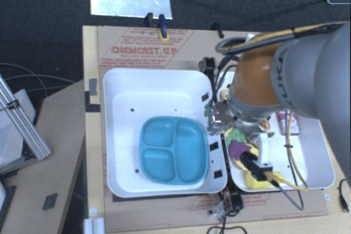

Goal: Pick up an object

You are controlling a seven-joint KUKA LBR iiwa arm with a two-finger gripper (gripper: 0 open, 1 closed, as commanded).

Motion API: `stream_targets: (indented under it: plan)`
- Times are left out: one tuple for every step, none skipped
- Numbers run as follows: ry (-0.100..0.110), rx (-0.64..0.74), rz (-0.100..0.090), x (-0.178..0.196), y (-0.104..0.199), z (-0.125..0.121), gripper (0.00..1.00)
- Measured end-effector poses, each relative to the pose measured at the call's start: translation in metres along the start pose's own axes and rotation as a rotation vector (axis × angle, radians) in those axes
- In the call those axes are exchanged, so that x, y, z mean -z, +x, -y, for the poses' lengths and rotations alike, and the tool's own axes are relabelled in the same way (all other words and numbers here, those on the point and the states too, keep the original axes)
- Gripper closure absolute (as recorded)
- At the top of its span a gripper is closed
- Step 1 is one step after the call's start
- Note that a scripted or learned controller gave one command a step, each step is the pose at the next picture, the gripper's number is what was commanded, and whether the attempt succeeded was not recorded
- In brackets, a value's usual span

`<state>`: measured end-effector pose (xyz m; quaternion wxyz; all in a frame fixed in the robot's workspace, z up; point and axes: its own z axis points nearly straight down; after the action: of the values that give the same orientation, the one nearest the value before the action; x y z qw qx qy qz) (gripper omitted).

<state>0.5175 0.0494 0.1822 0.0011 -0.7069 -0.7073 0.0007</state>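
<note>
1. The left bin (pixel 118 96) holds a blue divided tray (pixel 174 149).
2. The arm (pixel 285 76) hangs over the right bin (pixel 321 167); its gripper is hidden, so I cannot tell its state.
3. Purple (pixel 238 147), green (pixel 237 135) and yellow objects (pixel 258 179) lie there, near the bin's left wall.

The blue tray (pixel 174 149) fills much of the left bin (pixel 123 93); the arm (pixel 285 76) overhangs the right bin (pixel 323 172).

Cardboard-topped bench (pixel 137 49) with two white bins (pixel 123 112) side by side.
</note>
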Motion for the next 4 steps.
stream_targets:
  plan:
    - [-0.019,0.004,-0.002,0.170,-0.020,0.025,1.00]
    - [-0.001,0.001,0.000,0.106,-0.013,0.031,1.00]
    - [-0.024,0.008,-0.005,0.293,0.027,0.021,1.00]
    - [0.010,0.002,0.002,0.129,0.057,0.033,1.00]
